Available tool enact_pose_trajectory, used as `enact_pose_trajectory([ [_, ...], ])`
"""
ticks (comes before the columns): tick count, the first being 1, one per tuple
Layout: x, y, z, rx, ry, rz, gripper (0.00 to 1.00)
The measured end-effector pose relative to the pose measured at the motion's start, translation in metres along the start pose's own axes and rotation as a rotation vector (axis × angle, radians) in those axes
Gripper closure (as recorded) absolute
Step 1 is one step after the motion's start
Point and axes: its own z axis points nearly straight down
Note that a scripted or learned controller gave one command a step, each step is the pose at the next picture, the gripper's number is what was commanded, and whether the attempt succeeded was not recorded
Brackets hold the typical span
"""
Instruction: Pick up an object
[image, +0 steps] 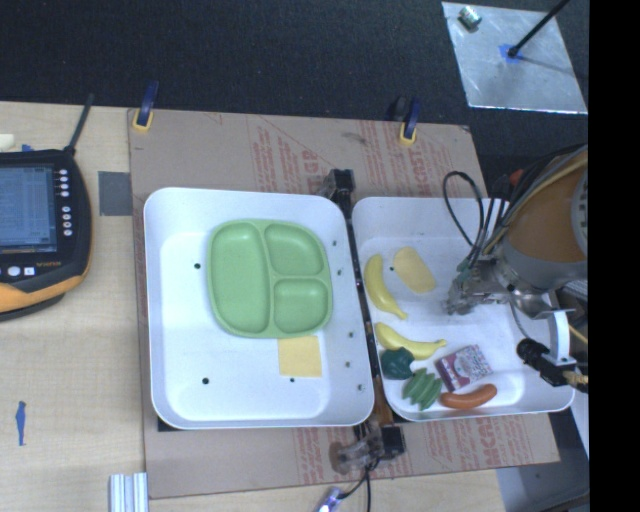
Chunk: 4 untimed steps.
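Yellow banana (380, 287) lengthwise up the right bin (520, 402); tool (462, 300) nearby, state unclear.

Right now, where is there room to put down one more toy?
The left bin has bare floor along its left wall, beside the green divided plate, and along its near edge, next to the yellow square. The right bin is crowded: two bananas, a green vegetable, a sausage, a small packet, and the gripper fill it.
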Motion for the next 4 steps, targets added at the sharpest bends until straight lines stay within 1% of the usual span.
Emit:
enact_pose_trajectory([
  [1, 0.005, 0.034, -0.121, -0.005, 0.0, 0.0, 1.0],
  [2, 0.095, 0.046, -0.101, 0.0, 0.001, -0.001, 1.0],
  [3, 0.095, 0.046, -0.101, 0.0, 0.001, 0.0, 0.0],
  [4, 0.055, -0.02, -0.02, 0.002, 0.0, 0.0, 0.0],
])
